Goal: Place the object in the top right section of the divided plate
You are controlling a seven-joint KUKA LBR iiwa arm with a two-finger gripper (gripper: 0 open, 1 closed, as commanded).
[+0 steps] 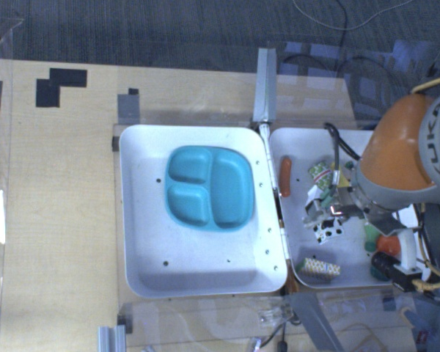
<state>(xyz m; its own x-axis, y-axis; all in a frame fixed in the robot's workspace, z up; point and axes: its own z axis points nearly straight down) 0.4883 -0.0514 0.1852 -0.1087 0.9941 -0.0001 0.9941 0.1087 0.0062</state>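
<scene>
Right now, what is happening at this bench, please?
The grey and orange arm reaches into the right bin, its pincer low among small objects: a sausage, a black and white toy and a patterned block. I cannot tell whether it has grasped anything. The blue divided plate sits in the left bin, nothing in its sections yet.

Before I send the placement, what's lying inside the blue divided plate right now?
The divided plate sits in the left bin, and all three sections show bare blue. Nothing covers it; the gripper is over the right bin.
</scene>
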